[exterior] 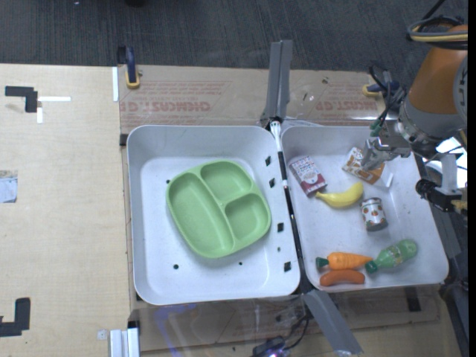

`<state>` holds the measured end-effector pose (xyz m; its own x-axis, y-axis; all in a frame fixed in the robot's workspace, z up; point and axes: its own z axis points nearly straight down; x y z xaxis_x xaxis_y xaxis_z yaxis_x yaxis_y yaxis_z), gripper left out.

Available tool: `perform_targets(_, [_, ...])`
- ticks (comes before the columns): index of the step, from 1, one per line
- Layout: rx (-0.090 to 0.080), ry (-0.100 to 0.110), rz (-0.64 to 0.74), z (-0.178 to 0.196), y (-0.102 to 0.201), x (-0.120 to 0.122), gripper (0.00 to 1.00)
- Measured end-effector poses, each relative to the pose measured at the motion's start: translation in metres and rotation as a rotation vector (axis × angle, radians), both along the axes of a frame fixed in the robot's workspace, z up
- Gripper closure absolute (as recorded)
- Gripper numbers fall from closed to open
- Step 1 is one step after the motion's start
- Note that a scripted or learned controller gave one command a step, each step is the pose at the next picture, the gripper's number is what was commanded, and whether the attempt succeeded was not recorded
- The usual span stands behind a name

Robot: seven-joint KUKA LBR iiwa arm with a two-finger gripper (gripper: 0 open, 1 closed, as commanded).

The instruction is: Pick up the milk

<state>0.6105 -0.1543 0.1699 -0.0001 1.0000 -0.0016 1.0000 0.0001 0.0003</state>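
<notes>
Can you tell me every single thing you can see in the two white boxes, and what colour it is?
left bin: 1, white, left half of bench
plate: 1, green, three sections, in left bin
right bin: 1, white, beside left bin
milk: 1 small carton, red and white, right bin near the divider
banana: 1, yellow, below the carton
packet: 1, white and orange, under the gripper
can: 1, red and white
carrot: 1, orange
sausage: 1, reddish orange
bottle: 1, green
gripper: 1, grey, above the packet

L bin: plate | R bin: banana behind carrot, can btw
</notes>
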Motion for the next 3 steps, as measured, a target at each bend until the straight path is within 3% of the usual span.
perform_targets(1, [0.000, 0.000, 0.000, 0.000, 0.000, 0.000, 0.00])
perform_targets(2, [0.000, -0.001, 0.121, -0.066, -0.039, 0.021, 0.00])
perform_targets(3, [-0.002, -0.002, 0.122, -0.056, -0.039, 0.021, 1.00])
